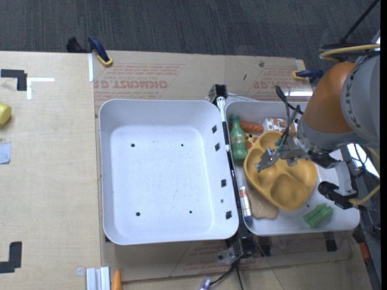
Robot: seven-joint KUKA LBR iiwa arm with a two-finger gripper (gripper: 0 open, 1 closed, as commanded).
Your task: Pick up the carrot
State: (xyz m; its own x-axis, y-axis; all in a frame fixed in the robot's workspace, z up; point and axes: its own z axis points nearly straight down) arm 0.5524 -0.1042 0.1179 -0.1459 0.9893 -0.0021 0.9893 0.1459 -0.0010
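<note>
Grey and orange, the arm point(338, 104) hangs over the right bin point(344, 222), its end effector point(270, 157) low above the yellow divided dish point(287, 180); whether it is apart or together I cannot tell. Tucked at the bin's far edge between the green bottle point(237, 141) and a small carton point(276, 124), the carrot point(252, 127) lies apart from the end effector, so a descent here would likely strike the dish instead.

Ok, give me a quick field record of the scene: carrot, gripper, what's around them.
carrot: far end of right bin, beside green bottle
gripper: over yellow bowl, apart from carrot, nothing seen between fingers
yellow bowl: mid right bin
green item: near corner of right bin
left bin: white, alongside right bin
</note>
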